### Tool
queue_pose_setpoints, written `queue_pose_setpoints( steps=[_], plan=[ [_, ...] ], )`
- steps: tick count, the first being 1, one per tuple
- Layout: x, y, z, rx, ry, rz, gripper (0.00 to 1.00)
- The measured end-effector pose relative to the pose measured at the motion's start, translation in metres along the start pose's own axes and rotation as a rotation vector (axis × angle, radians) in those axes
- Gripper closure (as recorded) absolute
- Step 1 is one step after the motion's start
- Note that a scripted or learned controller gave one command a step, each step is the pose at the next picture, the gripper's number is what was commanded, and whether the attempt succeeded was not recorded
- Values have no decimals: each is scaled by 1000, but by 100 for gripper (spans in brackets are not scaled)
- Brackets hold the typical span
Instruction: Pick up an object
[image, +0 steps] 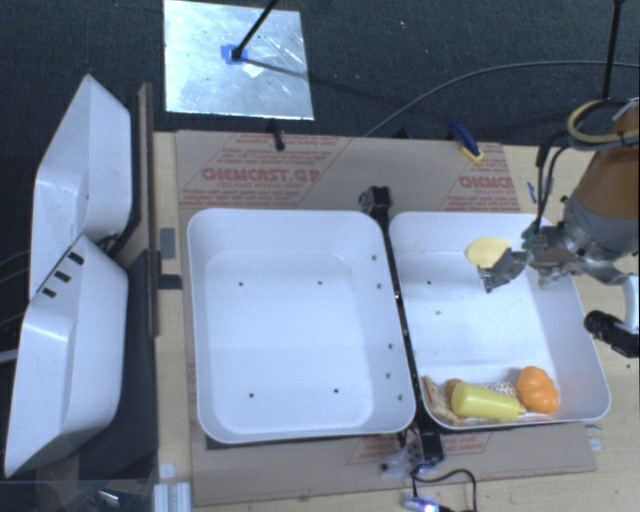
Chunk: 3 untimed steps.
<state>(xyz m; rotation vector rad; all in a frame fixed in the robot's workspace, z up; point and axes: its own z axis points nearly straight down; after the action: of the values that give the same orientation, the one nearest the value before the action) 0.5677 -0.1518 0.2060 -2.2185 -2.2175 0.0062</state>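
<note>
In the right bin (470, 345) a pale yellow round object (486, 250) lies near the far wall. My gripper (500, 272) hangs just in front of and to the right of it, low over the bin. Along the near wall lie a yellow cylinder-shaped object (484, 402), an orange round object (537, 389), a small brown piece (452, 387) and a tan netted item (436, 397). Nothing shows between the fingers.
The left bin (295, 320) stands beside the right one, with a black clamp (377, 199) between them at the far side. Two white bins (75, 270) are stacked off the bench at the left. A silver sheet (238, 58) lies at the back.
</note>
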Motion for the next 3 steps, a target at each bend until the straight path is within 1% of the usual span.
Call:
queue_pose_setpoints(
  steps=[1,2,3],
  plan=[
    [0,2,-4,-7,-1,-1,0],
    [-3,-1,58,-2,0,0,0],
    [-9,-1,103,-3,0,0,0]
  ],
)
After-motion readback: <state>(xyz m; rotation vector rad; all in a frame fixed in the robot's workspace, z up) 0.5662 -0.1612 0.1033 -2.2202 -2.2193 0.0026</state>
